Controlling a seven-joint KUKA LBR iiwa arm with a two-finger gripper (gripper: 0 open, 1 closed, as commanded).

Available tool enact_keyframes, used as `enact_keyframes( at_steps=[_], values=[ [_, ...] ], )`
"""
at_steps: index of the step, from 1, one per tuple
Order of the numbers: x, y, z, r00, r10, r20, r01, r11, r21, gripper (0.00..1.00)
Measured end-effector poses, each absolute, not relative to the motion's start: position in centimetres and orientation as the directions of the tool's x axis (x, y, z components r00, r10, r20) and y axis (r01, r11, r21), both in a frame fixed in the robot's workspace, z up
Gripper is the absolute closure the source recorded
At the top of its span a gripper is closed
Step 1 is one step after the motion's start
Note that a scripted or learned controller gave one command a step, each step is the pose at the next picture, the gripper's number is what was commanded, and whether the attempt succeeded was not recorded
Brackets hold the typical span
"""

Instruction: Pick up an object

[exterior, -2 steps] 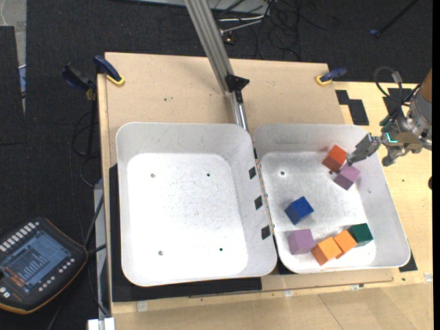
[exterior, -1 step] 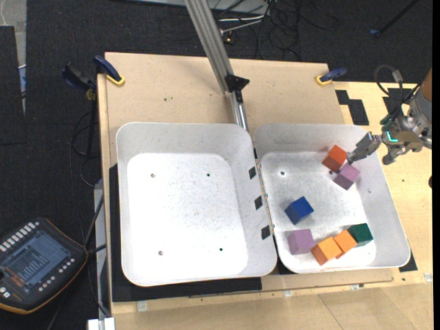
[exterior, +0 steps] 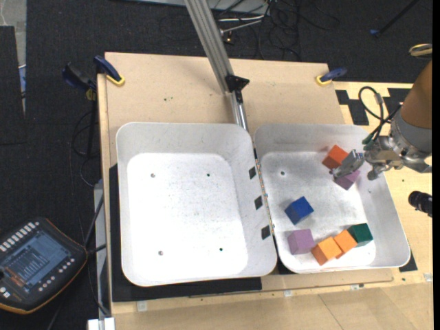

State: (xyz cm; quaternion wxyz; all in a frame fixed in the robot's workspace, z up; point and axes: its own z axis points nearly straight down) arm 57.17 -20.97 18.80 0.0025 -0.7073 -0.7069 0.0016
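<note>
Your gripper [exterior: 354,165] is hovering in the right bin [exterior: 385,205], seemingly pinching the purple block [exterior: 347,178]; the orange cube [exterior: 335,157] is touching it. You are risking a slip if that shallow grip catches the cube.

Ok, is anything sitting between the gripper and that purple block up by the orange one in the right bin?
Nothing visible does. The gripper is right at the purple block, with the orange block just beside it, close on the upper left.
</note>
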Motion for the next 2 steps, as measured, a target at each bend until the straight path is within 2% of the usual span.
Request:
enact_keyframes(
  at_steps=[2],
  values=[
    [57.1,-20.2,9.3,0.0,1.0,0.0,1.0,0.0,-0.001,0.0]
  ],
)
